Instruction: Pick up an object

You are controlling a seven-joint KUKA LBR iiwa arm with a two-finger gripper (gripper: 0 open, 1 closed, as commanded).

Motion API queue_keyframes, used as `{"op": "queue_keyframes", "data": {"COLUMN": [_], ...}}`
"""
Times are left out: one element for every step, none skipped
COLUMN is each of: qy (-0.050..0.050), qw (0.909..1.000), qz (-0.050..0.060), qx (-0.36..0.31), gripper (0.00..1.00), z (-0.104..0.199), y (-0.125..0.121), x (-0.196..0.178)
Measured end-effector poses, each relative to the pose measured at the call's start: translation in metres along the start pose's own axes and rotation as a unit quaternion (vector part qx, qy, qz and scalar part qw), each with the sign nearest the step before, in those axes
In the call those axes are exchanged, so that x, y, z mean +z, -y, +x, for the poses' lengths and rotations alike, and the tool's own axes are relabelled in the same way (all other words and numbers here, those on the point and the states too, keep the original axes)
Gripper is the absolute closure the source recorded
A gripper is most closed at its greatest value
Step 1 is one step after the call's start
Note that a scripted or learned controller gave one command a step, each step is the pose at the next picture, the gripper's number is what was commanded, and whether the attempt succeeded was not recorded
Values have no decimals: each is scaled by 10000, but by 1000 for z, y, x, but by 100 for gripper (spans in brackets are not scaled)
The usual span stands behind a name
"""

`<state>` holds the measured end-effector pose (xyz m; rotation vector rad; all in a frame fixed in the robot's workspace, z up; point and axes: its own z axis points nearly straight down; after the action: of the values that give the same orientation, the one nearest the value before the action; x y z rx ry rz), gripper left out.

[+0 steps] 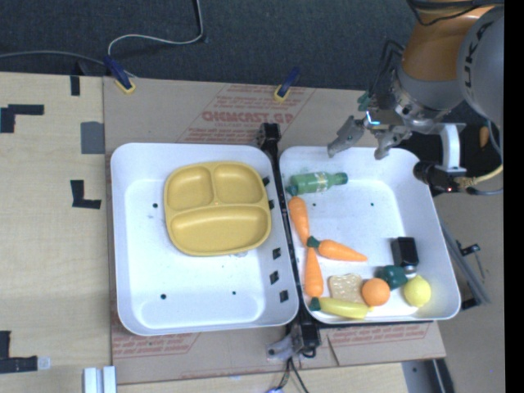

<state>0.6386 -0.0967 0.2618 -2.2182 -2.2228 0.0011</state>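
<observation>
The right bin [426, 219] holds all the graspable clutter, while the left bin [135, 244] carries only a yellow divided plate [218, 206]. The gripper [363, 143] hangs above the right bin's far rim, fingers spread and holding nothing. Nearest it lies the green bottle [315, 182] on its side — probably the easiest target: drop straight down and close across its narrow width. The carrots [337, 250] lie further in; the orange [376, 291] and lemon [417, 291] sit crowded at the near edge — riskier picks.
</observation>
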Motion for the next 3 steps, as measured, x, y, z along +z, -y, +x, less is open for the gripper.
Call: {"op": "queue_keyframes", "data": {"qy": [3,5,8], "qw": [10000,10000,10000], "qz": [17,-11,-12], "qx": [4,1,1], "gripper": [0,0,0], "z": [-6,-2,-1], "y": [-29,-30,-17], "x": [105,153,176]}}
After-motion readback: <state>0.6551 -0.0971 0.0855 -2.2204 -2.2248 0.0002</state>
